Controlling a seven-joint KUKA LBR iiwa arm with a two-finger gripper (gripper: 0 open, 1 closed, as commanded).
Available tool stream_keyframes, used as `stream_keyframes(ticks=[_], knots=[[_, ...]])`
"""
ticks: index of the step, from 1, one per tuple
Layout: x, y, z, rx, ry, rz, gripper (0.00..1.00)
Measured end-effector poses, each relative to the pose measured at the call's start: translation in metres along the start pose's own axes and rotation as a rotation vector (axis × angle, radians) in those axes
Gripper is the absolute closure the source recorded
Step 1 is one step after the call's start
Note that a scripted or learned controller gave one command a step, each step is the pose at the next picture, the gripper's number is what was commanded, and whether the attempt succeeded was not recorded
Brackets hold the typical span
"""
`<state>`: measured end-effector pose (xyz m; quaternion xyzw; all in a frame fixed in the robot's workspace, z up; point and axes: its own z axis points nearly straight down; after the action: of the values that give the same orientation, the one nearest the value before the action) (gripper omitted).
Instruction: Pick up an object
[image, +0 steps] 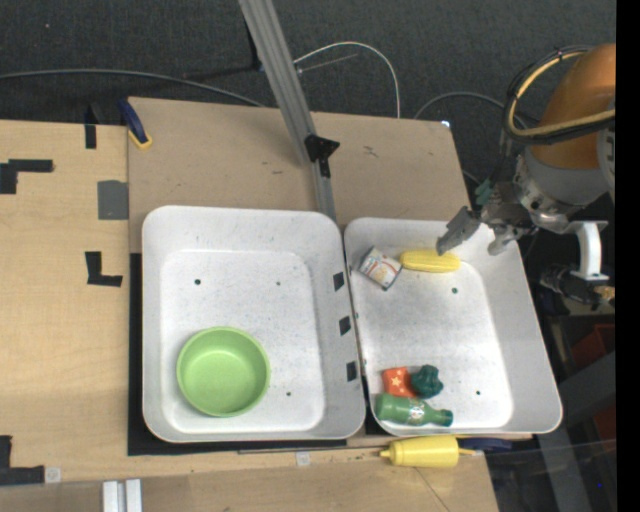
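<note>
My gripper (477, 236) hangs over the back right corner of the right bin (505, 340), open, with nothing between its fingers. One dark finger (455, 232) points down toward a yellow banana-shaped object (430, 262) lying just to its left at the bin's back. Beside the banana sits a small crumpled silver and white packet (379, 268). At the bin's front lie an orange toy (397, 381), a dark green toy (428, 381) and a green bottle (413, 411) on its side.
The left bin (240, 240) holds a light green bowl (223, 371) at its front left. A yellow bottle (424, 452) lies on the bench in front of the right bin. A grey metal pole (290, 90) slants up behind the bins.
</note>
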<state>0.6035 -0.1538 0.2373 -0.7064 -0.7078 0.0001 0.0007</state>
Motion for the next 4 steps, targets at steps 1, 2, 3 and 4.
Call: stream_keyframes(ticks=[1,2,3,4], knots=[[0.000,0.000,0.000,0.000,0.000,-0.001,0.00],[0.002,-0.003,0.044,0.004,-0.001,0.000,0.00],[0.005,-0.012,0.091,0.006,-0.001,0.000,0.00],[0.006,-0.014,0.145,0.006,-0.001,0.001,0.00]])
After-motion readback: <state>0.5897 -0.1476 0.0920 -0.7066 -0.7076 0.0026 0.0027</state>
